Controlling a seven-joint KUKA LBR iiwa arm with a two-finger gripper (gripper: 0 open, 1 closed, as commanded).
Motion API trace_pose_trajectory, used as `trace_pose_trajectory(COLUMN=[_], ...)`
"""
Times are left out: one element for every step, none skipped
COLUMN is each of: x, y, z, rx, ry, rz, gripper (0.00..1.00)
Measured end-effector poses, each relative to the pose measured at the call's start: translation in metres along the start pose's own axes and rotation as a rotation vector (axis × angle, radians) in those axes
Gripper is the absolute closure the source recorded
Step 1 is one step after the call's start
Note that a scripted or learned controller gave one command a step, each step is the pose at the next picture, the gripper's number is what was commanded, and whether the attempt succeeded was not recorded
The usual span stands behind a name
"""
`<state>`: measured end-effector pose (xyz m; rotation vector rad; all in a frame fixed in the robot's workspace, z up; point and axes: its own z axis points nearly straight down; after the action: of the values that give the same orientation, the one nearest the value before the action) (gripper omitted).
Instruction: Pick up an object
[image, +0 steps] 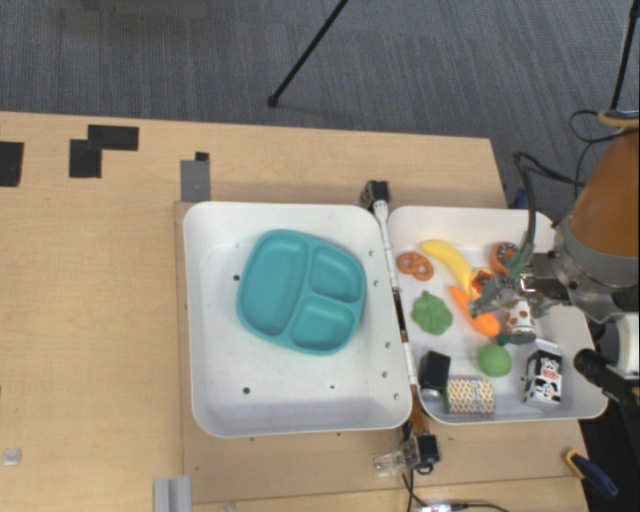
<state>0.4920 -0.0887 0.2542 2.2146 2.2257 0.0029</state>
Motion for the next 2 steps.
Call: trace_pose_trajectory(x=[-0.012,-0.056], y=[0.071,0.078], z=[0.131,0.168], rx=[0.004,-0.004], ry=[0.001,-0.002], rz=[0.003,0.004], gripper=[0.00,0.00])
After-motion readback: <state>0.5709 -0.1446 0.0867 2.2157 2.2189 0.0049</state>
